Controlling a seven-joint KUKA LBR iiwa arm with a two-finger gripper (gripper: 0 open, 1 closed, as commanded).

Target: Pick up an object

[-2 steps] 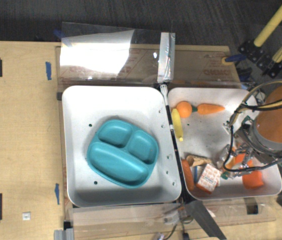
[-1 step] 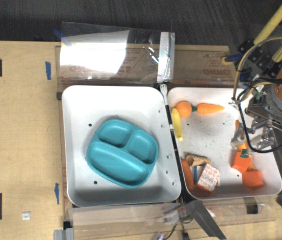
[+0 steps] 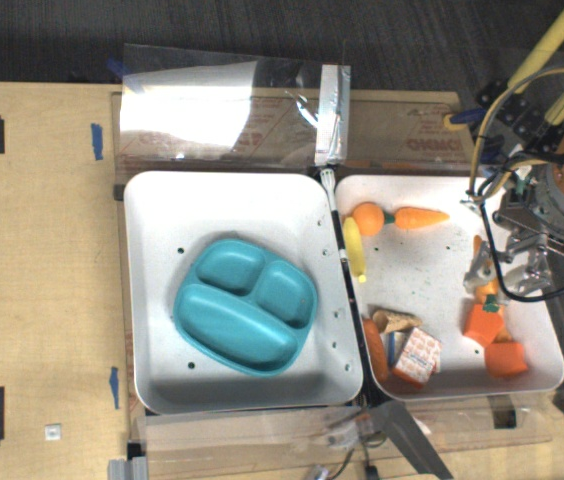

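A toy carrot lies in the right bin toward twelve o'clock, its long axis running nearly level across the view, the narrow tip pointing to three o'clock and the blunt end toward nine. Just beside that blunt end, at nine o'clock of the carrot, sits a round orange, with a yellow banana standing lengthwise along the bin's left wall at seven o'clock. At the bin's six o'clock side lie a small printed carton and a brown piece just above it. Toward four o'clock rest two orange blocks, one with a green top and one plain below it. The grey arm enters at three o'clock, wrapped in yellow and black cables, its gripper lowered over the bin's right side just above the green-topped block; whether anything sits between its tips cannot be told. The left bin carries one teal divided plate, three compartments, tilted toward five o'clock.
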